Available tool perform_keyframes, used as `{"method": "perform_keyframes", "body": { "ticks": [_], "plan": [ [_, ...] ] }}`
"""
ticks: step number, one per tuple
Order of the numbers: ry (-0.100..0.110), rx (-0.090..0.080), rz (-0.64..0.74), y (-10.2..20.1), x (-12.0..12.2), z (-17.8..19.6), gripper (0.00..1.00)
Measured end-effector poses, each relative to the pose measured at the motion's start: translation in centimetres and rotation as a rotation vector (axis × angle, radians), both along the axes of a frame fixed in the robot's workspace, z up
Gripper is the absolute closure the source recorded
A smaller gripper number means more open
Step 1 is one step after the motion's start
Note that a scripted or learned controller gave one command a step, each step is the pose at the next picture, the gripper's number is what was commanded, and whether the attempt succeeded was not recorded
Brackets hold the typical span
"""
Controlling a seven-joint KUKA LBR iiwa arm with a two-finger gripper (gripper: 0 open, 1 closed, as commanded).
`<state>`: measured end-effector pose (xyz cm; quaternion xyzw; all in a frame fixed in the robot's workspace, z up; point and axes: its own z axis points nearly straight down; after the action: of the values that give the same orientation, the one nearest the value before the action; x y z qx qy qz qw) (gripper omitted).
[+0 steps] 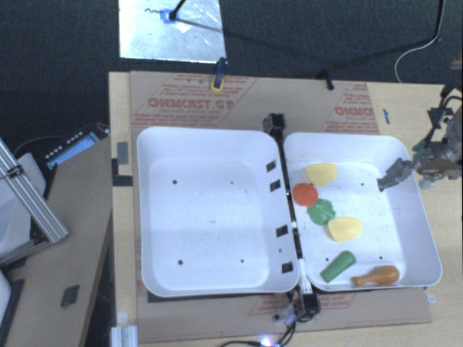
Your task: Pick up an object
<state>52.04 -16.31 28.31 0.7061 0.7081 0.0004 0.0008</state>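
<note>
Under both white bins [210, 139] lies printed brown cardboard [195, 100], dark carpet [58, 42] beyond.

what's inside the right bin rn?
Right bin holds six toy foods: two yellow pieces, a red one, a green leafy one, a green cylinder and an orange-brown piece. The gripper covers a little of the floor.

Even overhead light washes both white bins [210, 139] bright; glare flares off a foil sheet [172, 20] beyond the bench's far edge; focus slightly soft.
</note>
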Motion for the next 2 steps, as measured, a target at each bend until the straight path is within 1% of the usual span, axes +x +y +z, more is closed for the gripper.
{"method": "perform_keyframes", "body": {
  "ticks": [1,2],
  "plan": [
    [0.003,0.002,0.004,5.2,0.4,-20.5,0.00],
    [-0.007,0.001,0.006,7.8,8.3,-19.7,0.00]
  ]
}}
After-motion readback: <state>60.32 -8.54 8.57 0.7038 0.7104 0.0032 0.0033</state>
